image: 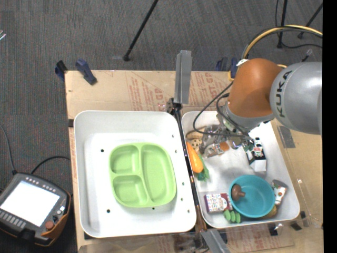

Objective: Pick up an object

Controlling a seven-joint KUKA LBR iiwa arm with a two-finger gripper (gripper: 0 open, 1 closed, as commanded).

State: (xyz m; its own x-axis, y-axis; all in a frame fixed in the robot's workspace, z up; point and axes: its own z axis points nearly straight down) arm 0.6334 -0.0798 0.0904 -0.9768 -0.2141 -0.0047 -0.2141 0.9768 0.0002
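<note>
Carrot (195,161) lies against the left edge of the right bin (279,162), pointing up the bin, with green leaves at its lower end. At the far left a tablet (29,204) sits on the dark carpet. The left bin (89,136) holds a green plate (142,174) near its middle, with bare white floor on all sides. In the right bin the gripper (221,141) hangs just right of the carrot; whether it grasps anything I cannot tell. A carton (257,156) stands by the right edge, and a blue bowl (253,196) crowds the near right corner.
</note>
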